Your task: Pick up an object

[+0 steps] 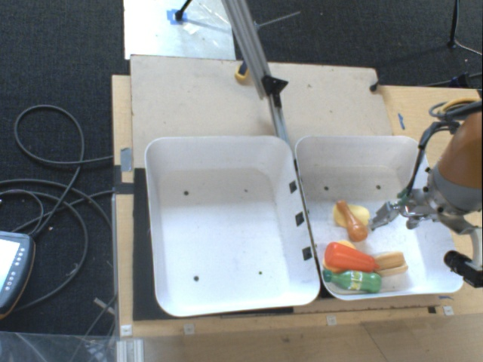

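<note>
The right bin (355, 157) holds several toy foods near its front. An orange carrot (350, 259) lies across a green bottle (358, 280) and beside a tan hot dog bun (391, 262). Behind them an orange-brown piece (352, 222) rests on a yellow piece (361, 215). My gripper (383, 214) hangs low over the right bin, just right of the yellow piece, with its fingers open and nothing between them. The arm comes in from the right edge.
The left bin (219, 225) stands beside the right one, sharing a middle wall with black markers. A grey pole (253, 47) slants over the bench behind the bins. Cables and a tablet (11, 266) lie on the floor at left.
</note>
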`<state>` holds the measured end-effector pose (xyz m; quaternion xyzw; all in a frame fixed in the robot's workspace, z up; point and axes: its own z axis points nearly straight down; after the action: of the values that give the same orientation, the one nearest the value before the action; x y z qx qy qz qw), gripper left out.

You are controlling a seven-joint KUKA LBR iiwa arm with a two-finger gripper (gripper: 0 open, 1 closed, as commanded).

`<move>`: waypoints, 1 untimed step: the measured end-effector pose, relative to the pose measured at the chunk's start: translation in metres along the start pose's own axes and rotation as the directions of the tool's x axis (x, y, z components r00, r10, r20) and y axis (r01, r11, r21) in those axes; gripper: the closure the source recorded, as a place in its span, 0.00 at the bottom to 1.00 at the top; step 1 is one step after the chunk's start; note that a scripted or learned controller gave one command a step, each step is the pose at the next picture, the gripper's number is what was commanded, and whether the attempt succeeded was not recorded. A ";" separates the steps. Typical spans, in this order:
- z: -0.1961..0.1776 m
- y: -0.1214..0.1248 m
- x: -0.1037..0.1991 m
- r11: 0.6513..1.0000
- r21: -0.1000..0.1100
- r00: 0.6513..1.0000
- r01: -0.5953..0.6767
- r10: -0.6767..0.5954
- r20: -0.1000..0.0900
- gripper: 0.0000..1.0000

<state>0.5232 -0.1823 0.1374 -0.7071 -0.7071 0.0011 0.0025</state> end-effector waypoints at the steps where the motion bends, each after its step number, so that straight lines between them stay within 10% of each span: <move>1: 0.049 0.000 0.000 1.000 -0.002 1.000 0.000 0.000 0.000 0.00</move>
<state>0.5228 -0.1818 0.0882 -0.7071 -0.7071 0.0006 0.0017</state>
